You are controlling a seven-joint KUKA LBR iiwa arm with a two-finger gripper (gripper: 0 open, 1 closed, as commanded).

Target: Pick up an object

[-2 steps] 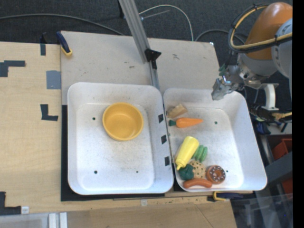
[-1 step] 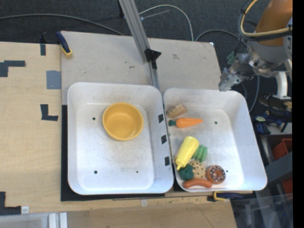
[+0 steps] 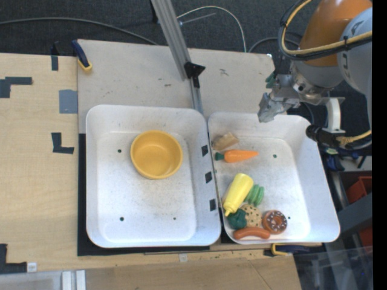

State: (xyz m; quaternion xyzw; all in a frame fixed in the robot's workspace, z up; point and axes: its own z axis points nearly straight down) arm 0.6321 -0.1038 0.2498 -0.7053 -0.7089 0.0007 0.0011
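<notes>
The arm (image 3: 335, 29) is cut off at the upper right of the frame, its orange band bulging above the wrist, and the gripper (image 3: 268, 112) hangs at the far rim of the right bin (image 3: 314, 180), above and right of the toys; whether it is open or closed cannot be told, and nothing shows in its grasp. In that bin lie a tan bread piece (image 3: 225, 141), a toy carrot (image 3: 239, 156), a yellow bottle (image 3: 237, 193), a green toy (image 3: 256, 194) half hidden behind it, a cookie (image 3: 250, 214), a doughnut (image 3: 275, 221) and a sausage (image 3: 251, 234). At centre left, a yellow bowl (image 3: 156, 154) sits in the left bin (image 3: 103, 180); no writing is readable.
</notes>
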